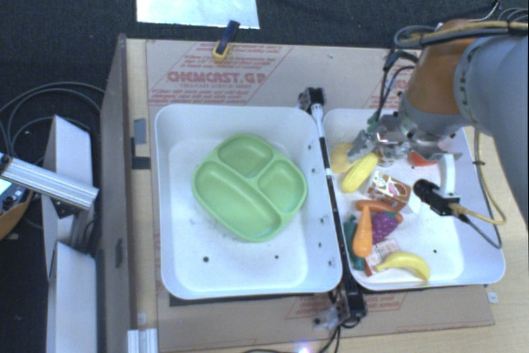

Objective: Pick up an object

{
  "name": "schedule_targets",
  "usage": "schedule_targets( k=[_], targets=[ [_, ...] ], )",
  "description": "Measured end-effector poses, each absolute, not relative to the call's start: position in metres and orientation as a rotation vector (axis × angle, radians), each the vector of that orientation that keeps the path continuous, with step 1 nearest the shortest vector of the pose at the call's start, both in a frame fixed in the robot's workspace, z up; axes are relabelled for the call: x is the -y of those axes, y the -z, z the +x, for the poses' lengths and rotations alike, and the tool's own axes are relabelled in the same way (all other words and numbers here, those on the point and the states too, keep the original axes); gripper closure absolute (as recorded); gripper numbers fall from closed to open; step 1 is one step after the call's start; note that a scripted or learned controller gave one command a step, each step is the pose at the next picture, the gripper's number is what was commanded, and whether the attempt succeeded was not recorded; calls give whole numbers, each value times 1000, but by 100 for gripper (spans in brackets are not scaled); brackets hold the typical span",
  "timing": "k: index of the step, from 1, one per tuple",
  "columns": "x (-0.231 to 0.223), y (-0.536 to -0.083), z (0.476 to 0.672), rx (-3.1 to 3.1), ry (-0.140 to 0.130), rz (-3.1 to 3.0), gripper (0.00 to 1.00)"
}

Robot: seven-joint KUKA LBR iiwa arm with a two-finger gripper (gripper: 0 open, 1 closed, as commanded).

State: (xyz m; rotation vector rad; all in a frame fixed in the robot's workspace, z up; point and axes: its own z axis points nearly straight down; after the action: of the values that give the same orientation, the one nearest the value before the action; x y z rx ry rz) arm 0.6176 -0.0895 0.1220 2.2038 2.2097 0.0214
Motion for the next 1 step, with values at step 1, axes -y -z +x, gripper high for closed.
schedule_targets(
  k=[1],
  targets=[
    [88,-119,614,-2213,-25,2199,0]
  ],
)
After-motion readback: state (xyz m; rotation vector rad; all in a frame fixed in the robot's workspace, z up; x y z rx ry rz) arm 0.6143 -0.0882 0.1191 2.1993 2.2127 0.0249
